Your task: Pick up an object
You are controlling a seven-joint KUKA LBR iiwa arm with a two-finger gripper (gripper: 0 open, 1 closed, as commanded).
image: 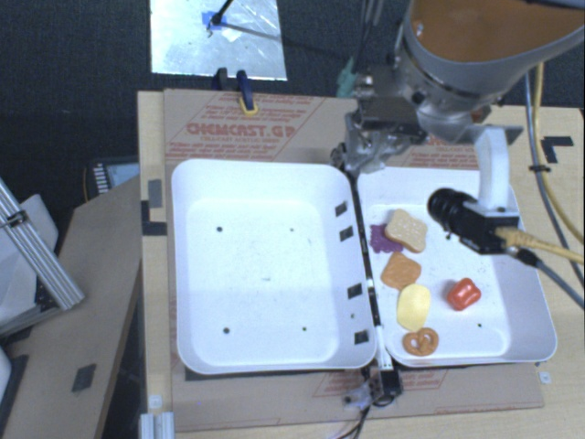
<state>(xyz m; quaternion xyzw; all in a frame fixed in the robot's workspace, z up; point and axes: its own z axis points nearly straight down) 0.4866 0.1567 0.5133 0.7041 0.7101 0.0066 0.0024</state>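
The claw, grip state impossible to tell, is hovering; the bread slice below it is waiting unpicked

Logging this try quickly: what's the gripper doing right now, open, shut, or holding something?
Gripper: cannot be told; it sits at the top left corner of the right bin, with no object visibly in it.

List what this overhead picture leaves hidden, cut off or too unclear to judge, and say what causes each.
- Gripper, camera view: its fingers blur into the dark bin divider, so open or shut is unclear.
- Purple object, camera view: partly covered by the bread slice; its shape is unclear.
- Arm, camera view: cut off by the top edge.
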